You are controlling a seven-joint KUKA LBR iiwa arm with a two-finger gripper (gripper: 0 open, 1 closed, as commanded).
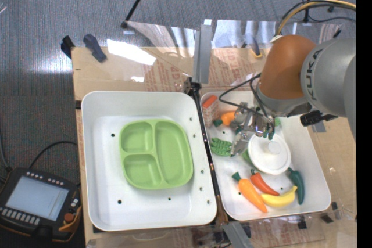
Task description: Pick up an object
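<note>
So the grey KUKA arm with the orange band (290, 75) was hanging low over the right-hand shallow white bin (318, 180), with its two-finger end effector (247, 133) down among the toys. The metal fingers looked spread apart with nothing between them, though it was cluttered with cables there, so I'm only fairly sure.

Nearest candidate for the pick was the flat green ribbed plastic piece (220, 146), sitting just beside the fingertips at about 8 o'clock from them, its long axis running roughly 10-to-4. At 10 o'clock from the end effector lay a small orange rounded toy (227, 118), and further the same way a little white container with a red top (209, 104). At 4 o'clock, close by, was the white round plastic lid-like dish (271, 154). Down at 6 o'clock, well apart, the orange plastic carrot (252, 194), a red chili toy (263, 183), a yellow banana toy (280, 199) and a dark green pepper (297, 176) were bunched together.

The left white bin (96, 183) held a light green divided plate (156, 154).

Readable writing: "KUKA" on the arm's grey casing. There was reddish print on the worktop (116, 75) too, but I couldn't make it out.

My guess: a short nudge toward 8 o'clock would line it up on the ribbed piece.
</note>
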